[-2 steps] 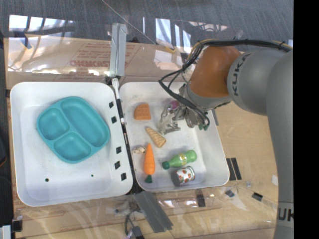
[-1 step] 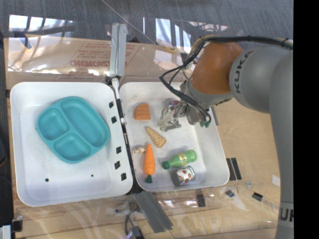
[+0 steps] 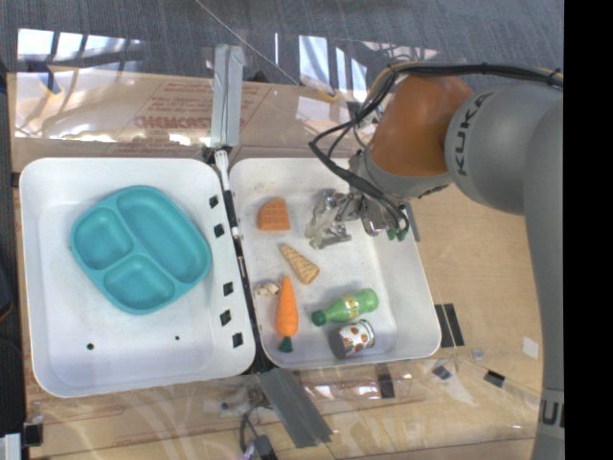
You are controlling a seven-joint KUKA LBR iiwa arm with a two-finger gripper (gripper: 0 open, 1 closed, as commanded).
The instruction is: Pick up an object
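Observation:
My gripper [image 3: 329, 226] hangs over the upper middle of the right bin [image 3: 414, 286], reaching in from the right under the orange wrist band. Its metal fingers point down-left, and nothing shows between them. An orange wedge [image 3: 273, 216] lies to its left. A tan cone [image 3: 301, 264] lies just below the gripper. Lower in the bin are a carrot [image 3: 286, 312], a green bottle [image 3: 346, 308] and a small can [image 3: 352, 338]. A small beige piece [image 3: 269, 288] sits beside the carrot's top.
The left bin [image 3: 48, 353] holds a teal divided plate [image 3: 141, 248]. A metal divider with black clips [image 3: 228, 257] runs between the bins. The arm's grey body and cables cover the right bin's upper right corner.

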